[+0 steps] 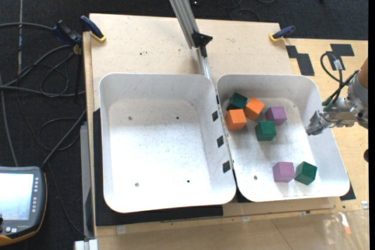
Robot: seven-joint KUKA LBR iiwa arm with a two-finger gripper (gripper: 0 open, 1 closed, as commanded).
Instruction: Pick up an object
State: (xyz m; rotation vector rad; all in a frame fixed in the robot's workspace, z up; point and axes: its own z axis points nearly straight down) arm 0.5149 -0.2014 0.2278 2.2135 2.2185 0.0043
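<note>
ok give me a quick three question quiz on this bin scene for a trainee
1. True or false: all the blocks lie in the right bin.
2. How many green blocks are there?
3. Which block lies nearest the tool: A) the orange block by the divider, B) the purple block near the far wall, C) the green block in the near corner?

Key: 1 true. 2 three. 3 B.
</note>
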